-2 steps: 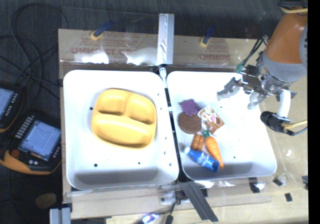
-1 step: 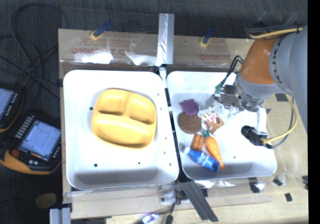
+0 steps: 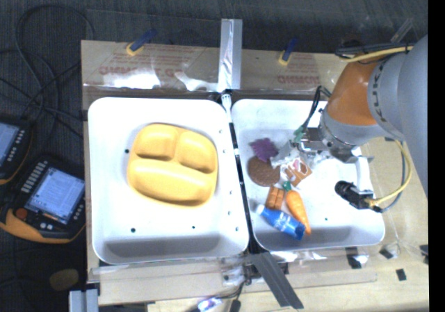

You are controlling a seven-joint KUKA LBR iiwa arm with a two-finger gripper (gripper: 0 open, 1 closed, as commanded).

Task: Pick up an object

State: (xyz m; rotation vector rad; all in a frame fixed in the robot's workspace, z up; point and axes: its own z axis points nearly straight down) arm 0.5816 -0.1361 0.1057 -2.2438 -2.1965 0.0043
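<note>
Tool (image 3: pixel 300 158) sits low in right bin (image 3: pixel 361 234), over small red/white packet (image 3: pixel 297 171) at bin centre; open/closed state can't be told. Packet prob. light, crinkly, slippery; pinch across flat faces. Carrot (image 3: pixel 297 208) at 6 o'clock.

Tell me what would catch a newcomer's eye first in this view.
The big yellow sectioned tray dominates the left bin. Next comes the arm's orange band over the right bin, with the hand low above a small cluster: a purple piece, a brown disc, a carrot and a blue bottle.
</note>
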